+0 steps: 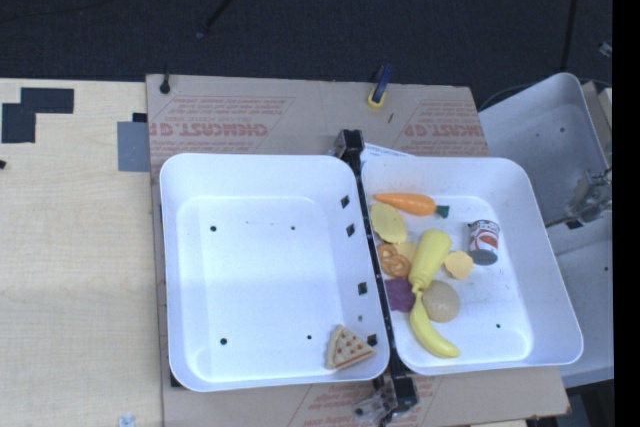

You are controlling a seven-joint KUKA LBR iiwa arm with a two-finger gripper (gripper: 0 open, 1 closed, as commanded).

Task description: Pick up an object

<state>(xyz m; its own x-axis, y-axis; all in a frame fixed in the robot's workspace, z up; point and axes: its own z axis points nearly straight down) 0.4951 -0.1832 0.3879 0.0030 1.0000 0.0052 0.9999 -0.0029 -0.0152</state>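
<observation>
Your gripper's opening and any load cannot be judged from this view. Take the small can (483,241) as landmark: it stands alone in the right bin (540,215), well apart from the carrot (405,204) to its upper left, with the yellow bottle (429,258) and a small yellow piece (458,265) just to its left. Choose the can; descend vertically and straddle its sides. Avoid the crowded cluster left of it.

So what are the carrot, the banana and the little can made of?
The carrot and banana look like moulded plastic toys: flat, even colour and smooth surfaces. The small can shows a grey metallic-looking top and a red and white label, so it may be metal or plastic; the view is too small to tell.
</observation>
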